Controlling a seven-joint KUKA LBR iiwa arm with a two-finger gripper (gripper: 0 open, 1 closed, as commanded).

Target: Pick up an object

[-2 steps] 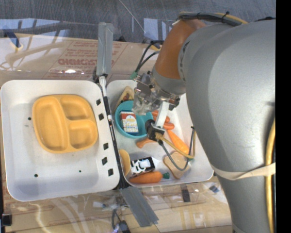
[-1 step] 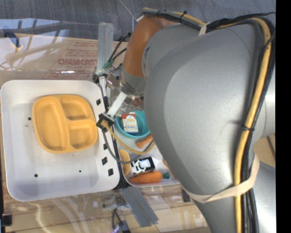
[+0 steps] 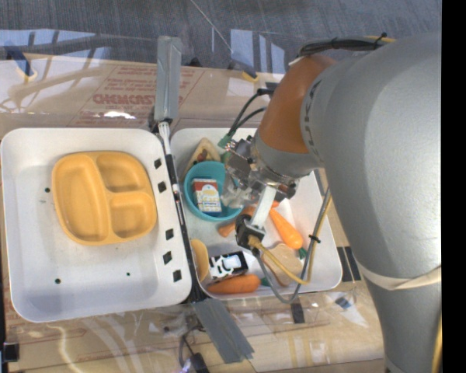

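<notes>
Hand (image 3: pixel 245 202) sits low inside a shallow white bin (image 3: pixel 326 270); whether it is open or closed cannot be told. A teal plastic bowl (image 3: pixel 196 200) lies just beside it and a tapered orange plastic carrot (image 3: pixel 286 230) just beyond. No object appears raised, so grasp and lift probably remain.

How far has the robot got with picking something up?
Done: the arm is over the right bin, where the toys lie. In hand: the gripper sits low beside the teal bowl, near an orange carrot. Left: everything looks as if it rests in the bin, so I think the grab and lift are yet to come.
</notes>
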